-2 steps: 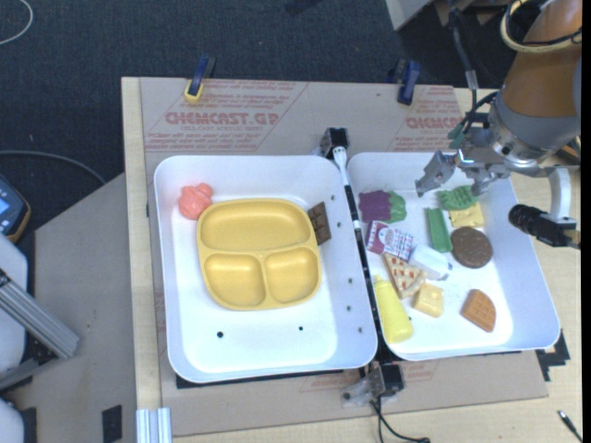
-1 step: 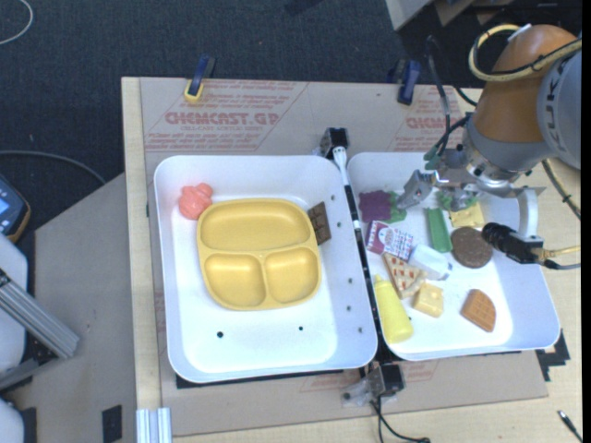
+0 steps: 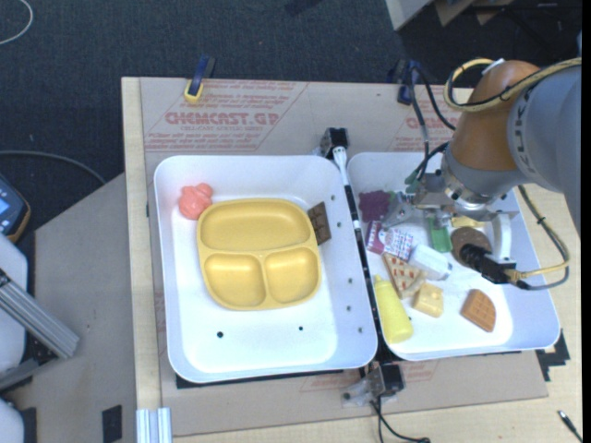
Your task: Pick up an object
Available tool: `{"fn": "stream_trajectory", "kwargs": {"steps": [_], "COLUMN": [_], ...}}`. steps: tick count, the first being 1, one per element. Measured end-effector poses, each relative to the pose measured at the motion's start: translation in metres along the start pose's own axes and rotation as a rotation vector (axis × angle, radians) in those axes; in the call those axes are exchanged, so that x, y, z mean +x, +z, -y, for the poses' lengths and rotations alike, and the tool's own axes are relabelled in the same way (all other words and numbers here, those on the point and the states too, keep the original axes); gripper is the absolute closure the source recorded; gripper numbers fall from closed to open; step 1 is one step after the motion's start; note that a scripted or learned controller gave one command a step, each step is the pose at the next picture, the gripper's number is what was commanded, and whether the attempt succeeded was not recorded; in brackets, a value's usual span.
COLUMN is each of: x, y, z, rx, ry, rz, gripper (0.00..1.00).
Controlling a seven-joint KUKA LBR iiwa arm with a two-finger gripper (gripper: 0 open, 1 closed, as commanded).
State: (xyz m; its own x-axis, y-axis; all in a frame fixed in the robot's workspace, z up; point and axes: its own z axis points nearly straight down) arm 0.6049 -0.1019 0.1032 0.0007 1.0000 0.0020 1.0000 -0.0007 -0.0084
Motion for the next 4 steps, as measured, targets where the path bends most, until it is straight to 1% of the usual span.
{"fn": "stream_trajectory", "kwargs": {"steps": [1, 2, 3, 4], "x": [0.001, 0.002, 0.011, 0.014], "y": [0.013, 0.001, -0.048, -0.092], "z": [-0.003, -0.006, -0.011, -0.009], "rx": [-0.012, -0.021, -0.015, -0.015], "ry": [-0.001, -0.001, -0.003, -0.002], "rz": [-0.001, -0.002, 0.003, 0.003], "gripper": [0.00, 1.00, 1.00, 1.00]}}
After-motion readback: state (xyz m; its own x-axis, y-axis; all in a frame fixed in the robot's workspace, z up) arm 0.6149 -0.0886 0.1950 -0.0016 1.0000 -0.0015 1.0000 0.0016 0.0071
